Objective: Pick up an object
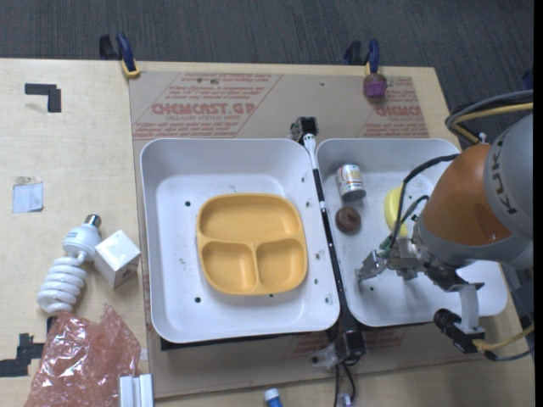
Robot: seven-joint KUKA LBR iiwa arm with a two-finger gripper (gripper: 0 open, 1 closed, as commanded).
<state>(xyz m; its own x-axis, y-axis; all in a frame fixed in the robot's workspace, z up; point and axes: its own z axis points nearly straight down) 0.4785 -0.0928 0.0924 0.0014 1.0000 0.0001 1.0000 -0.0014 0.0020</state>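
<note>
- The gripper (370, 270) hangs low inside the right bin (424, 312), over bare white floor at the bin's left-centre, with the grey-and-orange arm (467, 210) bulking in from the right above it.
- I cannot tell whether the gripper is open or closed: it is small and dark from this angle, and nothing is seen caught in it. So, as a judgement, the pick is not yet done; no object has left the bin floor.
- Just beyond the gripper, apart from it, lies a small brown round object (348, 220), the nearest candidate for a grasp.
- Beside that, partly hidden by the arm, a yellow object (394, 206) lies against the arm's outline; how much of it is reachable cannot be judged.
- Further back sits a small silver can (350, 181), near the bin's far left corner.
- In the left bin (170, 312) a yellow divided tray (252, 242) lies flat in the middle, well apart from the gripper.
- What is left, by my reading: settle over one of the three small things in the right bin, close on it, and lift it clear.
- On the counter (68, 159) left of the bins lie a spiral light bulb (68, 271) and a white cube (118, 257), outside the work.
</note>
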